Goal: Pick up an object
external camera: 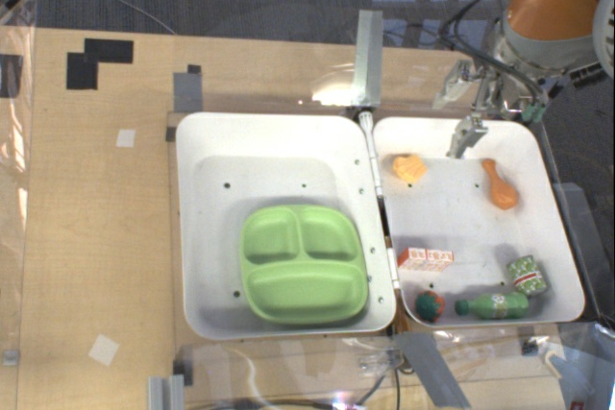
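Observation:
The right bin [461, 216] holds several small items. An orange lump [409, 168] lies near its far left corner, and an orange drumstick-shaped piece [500, 185] lies toward its far right. A small red-and-white box [428, 258] sits mid-left. Along the near wall are a red-and-green ball [430, 304], a green bottle [494, 305] on its side and a green can [526, 275]. My gripper [468, 134] hangs over the bin's far edge, between the orange lump and the drumstick piece, with nothing visibly held.
The left bin [221, 158] carries a green divided plate [303, 262] in its near half. A metal post [369, 58] stands behind the seam between the bins. Cables run by the arm's wrist [500, 72].

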### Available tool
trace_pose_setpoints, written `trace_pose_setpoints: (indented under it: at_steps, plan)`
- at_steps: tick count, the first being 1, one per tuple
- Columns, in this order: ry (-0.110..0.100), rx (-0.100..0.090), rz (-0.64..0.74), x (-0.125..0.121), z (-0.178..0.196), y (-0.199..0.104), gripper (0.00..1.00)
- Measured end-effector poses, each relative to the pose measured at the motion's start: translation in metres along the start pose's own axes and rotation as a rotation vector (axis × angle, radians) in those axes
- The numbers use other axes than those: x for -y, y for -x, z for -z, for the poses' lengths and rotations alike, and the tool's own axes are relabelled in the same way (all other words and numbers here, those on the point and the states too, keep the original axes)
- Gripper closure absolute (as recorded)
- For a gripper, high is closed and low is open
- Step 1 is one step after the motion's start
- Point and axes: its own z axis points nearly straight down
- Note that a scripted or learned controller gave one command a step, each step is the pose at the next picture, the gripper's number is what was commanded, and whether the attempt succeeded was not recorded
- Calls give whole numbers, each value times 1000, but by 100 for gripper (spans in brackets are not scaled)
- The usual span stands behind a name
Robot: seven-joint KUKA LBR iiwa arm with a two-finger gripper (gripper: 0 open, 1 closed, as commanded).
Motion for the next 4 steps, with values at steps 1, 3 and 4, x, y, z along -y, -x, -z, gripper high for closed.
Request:
trace_pose_setpoints:
  at_steps: [1,3,4]
  plan:
    - [-1,-7,-122,53,-83,-59,0]
    - [2,18,-772,16,-143,-63,100]
    - [1,2,-357,-43,-58,-145,100]
